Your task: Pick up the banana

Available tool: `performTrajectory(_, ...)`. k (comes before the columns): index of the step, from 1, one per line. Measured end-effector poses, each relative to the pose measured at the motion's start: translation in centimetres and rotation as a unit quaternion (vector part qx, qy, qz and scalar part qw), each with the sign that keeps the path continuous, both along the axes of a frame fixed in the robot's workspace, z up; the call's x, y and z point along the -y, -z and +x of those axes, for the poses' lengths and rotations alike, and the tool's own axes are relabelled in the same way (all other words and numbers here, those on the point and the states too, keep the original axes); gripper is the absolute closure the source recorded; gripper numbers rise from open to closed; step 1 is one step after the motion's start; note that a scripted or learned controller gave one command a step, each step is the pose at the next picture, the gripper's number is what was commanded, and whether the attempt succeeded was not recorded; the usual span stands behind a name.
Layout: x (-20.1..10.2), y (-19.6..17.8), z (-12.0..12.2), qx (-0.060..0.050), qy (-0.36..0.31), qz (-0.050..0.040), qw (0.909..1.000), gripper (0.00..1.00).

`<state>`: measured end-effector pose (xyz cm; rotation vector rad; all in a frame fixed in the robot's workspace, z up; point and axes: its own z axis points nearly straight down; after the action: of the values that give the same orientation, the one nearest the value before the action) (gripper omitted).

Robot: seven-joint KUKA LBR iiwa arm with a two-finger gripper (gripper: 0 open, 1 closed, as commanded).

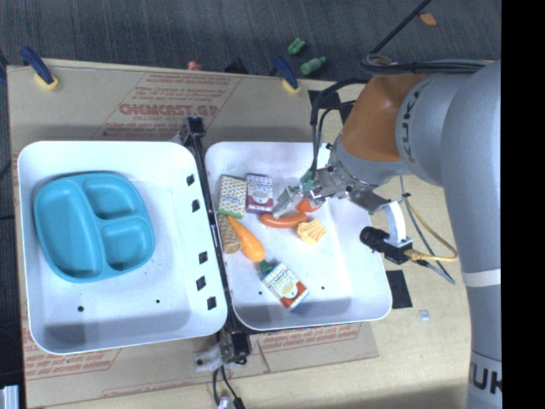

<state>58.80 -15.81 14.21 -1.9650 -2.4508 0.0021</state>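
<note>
A cardboard-covered surface (128, 100) carries two white bins; the left one holds a blue divided tray (92, 224). I reach into the right bin (341, 301), low over its clutter, my fingers (295, 198) above a red-orange sausage-shaped toy (281, 221). Whether they are apart or together I cannot tell. The banana (311, 230), as I judge the short yellow piece, lies just beside that toy, towards the bin's right wall. I am in the approach. Next I need to shift onto it and close across its width. Its long axis seems to run upper-left to lower-right.
</note>
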Motion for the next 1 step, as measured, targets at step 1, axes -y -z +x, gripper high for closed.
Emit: performTrajectory(1,-4.58,4.58,6.42,0.003,-0.054,-0.0010,0.9985,0.00)
